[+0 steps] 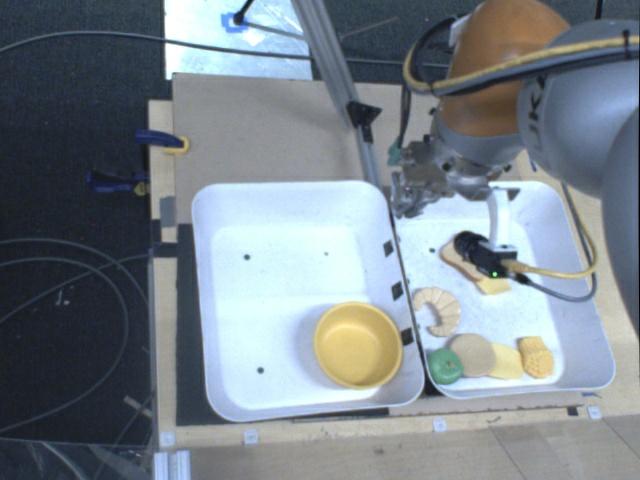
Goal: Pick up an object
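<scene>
Over the back left corner of the right bin (565, 268), close to the wall it shares with the left bin (280, 268), I see the gripper (407, 200) hanging with nothing visibly in it. From this slant I cannot tell whether it is apart or together. By my reading the pick is not yet begun: every candidate lies flat on a bin floor. The toast (492, 285) sits near the middle of the right bin and the croissant (437, 310) lies by the shared wall. Along that bin's front edge run a green piece (445, 367), a tan disc (472, 354), a yellow slab (508, 364) and a waffle (537, 357), all touching or just beside one another. The bowl (357, 344) stands upright in the left bin's front right corner. What is left, I judge, is the whole job: choose one, descend, close, lift. The croissant looks the nearest free target.
</scene>
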Controlling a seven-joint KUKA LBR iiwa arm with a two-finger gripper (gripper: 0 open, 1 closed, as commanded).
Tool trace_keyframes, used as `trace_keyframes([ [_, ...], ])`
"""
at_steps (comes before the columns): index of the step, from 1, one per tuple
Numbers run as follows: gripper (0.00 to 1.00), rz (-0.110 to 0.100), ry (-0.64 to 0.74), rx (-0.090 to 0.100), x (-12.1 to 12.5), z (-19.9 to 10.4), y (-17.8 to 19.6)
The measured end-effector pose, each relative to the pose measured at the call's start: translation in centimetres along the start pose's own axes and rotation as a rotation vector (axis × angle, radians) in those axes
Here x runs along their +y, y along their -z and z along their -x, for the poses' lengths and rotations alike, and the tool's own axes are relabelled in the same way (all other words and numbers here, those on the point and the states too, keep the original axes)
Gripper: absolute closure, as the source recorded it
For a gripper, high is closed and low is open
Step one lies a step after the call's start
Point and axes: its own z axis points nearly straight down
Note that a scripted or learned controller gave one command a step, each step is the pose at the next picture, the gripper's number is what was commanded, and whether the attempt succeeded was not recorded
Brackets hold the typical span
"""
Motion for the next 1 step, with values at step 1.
trace_keyframes([
  [1,1.0,-0.002,0.0,0.0,-2.45,-5.8,-1.16],
])
